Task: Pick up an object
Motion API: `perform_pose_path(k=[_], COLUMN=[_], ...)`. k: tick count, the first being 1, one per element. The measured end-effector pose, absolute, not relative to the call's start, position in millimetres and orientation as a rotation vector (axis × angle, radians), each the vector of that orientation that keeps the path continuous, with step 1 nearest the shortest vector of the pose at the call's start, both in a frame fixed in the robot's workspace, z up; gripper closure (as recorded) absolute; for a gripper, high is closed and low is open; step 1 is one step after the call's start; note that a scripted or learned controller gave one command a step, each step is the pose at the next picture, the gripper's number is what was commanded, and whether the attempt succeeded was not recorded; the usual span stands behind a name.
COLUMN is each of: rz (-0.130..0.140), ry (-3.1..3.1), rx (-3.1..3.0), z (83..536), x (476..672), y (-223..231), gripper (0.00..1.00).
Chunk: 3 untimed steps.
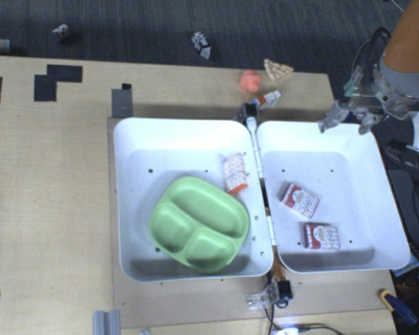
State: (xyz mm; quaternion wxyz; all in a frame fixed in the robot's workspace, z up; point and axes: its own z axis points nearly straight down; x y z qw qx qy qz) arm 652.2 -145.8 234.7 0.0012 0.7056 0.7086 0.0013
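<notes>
The pale green, three-compartment plastic plate (199, 222) lay tilted in the left white bin (136, 142); stiff, light and slick, it looked best pinched by its rim. Two small red-and-white cartons (299, 200) (320, 236) lay flat in the right white bin (377, 187), likely light and crushable, best taken across their short sides. Another carton (234, 172) leaned beside the plate. The gripper (347, 114) hovered released over the right bin's far corner.

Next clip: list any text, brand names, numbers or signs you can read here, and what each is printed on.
No text can be read in this view.
Upper red and white carton in the right bin: printed face, too blurred to read.
Lower red and white carton: same, unreadable.
Small packet in the left bin, beside the green divided plate: print too small.
</notes>
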Motion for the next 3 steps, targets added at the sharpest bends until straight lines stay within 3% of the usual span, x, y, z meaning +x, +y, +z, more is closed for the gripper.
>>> perform_pose_path(k=[1, 2, 3], rz=[0.001, 0.006, 0.009], ry=[2.228, 2.221, 2.218], rx=[2.217, 2.216, 2.215], z=[99.1, 86.1, 87.1], x=[665.4, 601.7, 554.9], y=[-151.2, -121.9, -103.4], gripper=[0.00, 0.00, 0.00])
